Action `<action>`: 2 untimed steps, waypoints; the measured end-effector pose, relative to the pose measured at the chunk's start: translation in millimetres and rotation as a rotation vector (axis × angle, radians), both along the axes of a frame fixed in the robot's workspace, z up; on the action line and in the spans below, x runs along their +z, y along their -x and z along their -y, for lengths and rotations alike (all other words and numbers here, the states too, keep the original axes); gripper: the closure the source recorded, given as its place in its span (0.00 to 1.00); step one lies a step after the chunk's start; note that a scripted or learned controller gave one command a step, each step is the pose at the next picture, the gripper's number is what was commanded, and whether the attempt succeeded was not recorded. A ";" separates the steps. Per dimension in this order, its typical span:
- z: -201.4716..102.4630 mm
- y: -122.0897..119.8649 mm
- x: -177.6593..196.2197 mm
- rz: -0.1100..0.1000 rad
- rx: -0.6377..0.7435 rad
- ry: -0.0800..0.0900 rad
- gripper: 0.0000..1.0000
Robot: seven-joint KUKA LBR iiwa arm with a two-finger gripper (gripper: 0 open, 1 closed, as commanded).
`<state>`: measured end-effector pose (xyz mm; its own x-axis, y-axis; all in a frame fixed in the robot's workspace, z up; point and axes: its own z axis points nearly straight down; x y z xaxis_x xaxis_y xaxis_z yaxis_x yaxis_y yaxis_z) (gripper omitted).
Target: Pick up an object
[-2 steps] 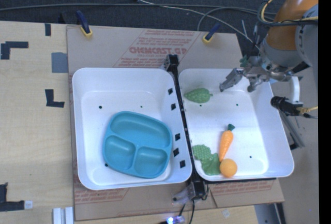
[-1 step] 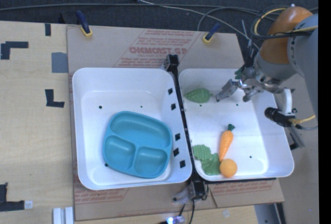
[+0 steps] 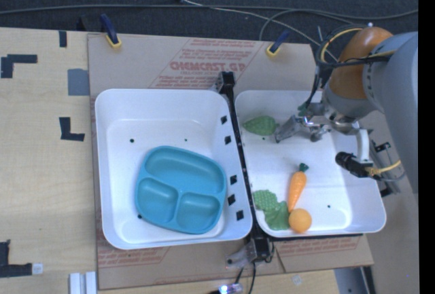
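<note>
Two shallow white bins [image 3: 112, 150] share the table; the robot's hand [image 3: 289, 130] hovers spread and empty in the right one, the pale green leafy toy [image 3: 260, 125] just to its left (orange plastic carrot [image 3: 296, 189] lies nearer).

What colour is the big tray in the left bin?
The tray is light blue, seen clearly in the camera view.

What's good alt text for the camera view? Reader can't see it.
A grey robot arm reaches from the right, its gripper low over the right bin beside a green leaf toy. Nearer the front lie a toy carrot, an orange ball and a green toy. The left bin holds a blue divided plate.
</note>
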<state>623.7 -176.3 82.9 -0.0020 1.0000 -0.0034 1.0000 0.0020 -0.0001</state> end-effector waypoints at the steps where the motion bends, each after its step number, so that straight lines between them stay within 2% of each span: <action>1: -0.2 -1.6 14.2 0.004 0.001 0.000 1.00; 2: -1.9 4.5 74.0 0.001 -0.001 -0.004 1.00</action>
<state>619.2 -174.4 156.9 -0.0012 1.0000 0.0004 1.0000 0.0012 0.0011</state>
